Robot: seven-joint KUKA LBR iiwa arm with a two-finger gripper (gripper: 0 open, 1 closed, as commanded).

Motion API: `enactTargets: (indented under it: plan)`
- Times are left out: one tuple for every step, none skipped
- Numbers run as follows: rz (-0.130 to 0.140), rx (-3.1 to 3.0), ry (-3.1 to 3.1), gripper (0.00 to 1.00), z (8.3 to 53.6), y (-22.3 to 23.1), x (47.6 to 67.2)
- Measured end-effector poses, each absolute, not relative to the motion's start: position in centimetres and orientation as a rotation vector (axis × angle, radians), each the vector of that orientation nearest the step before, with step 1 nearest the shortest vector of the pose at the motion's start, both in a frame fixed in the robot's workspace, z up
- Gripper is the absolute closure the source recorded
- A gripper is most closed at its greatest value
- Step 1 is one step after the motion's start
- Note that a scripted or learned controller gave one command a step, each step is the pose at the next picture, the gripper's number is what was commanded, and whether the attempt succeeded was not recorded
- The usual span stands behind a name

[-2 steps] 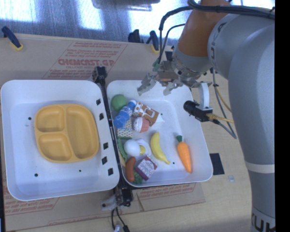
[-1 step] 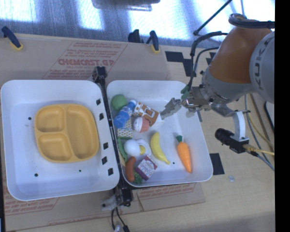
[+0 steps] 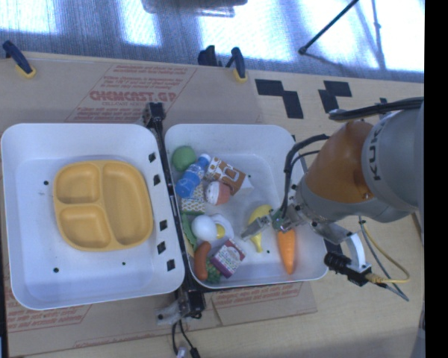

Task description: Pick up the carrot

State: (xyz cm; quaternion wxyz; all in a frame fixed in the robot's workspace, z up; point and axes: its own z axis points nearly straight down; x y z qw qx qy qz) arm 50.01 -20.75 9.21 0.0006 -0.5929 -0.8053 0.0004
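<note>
The orange carrot (image 3: 286, 250) lies in the right bin (image 3: 231, 134), in its near right corner, pointing toward the front rim. My gripper (image 3: 272, 224) hangs just over the carrot's top end, between it and a yellow banana (image 3: 258, 217). The grey wrist and orange band rise to the right of it and hide the bin's right wall. The carrot seems to rest on the bin floor.
The right bin also holds a green ball (image 3: 183, 157), a blue bottle (image 3: 188, 179), a brown carton (image 3: 226, 174), a white egg (image 3: 204, 227), a red sausage (image 3: 201, 259) and a pink box (image 3: 228, 258). The left bin (image 3: 22, 274) holds a yellow divided plate (image 3: 103, 203).
</note>
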Motion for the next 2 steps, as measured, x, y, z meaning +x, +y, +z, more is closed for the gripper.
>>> enactTargets:
  plan:
    - [0.003,-1.857,-2.533,1.00,10.2,-20.8,50.1]
    - [-0.001,-1.519,-2.750,1.00,9.2,-21.1,47.7]
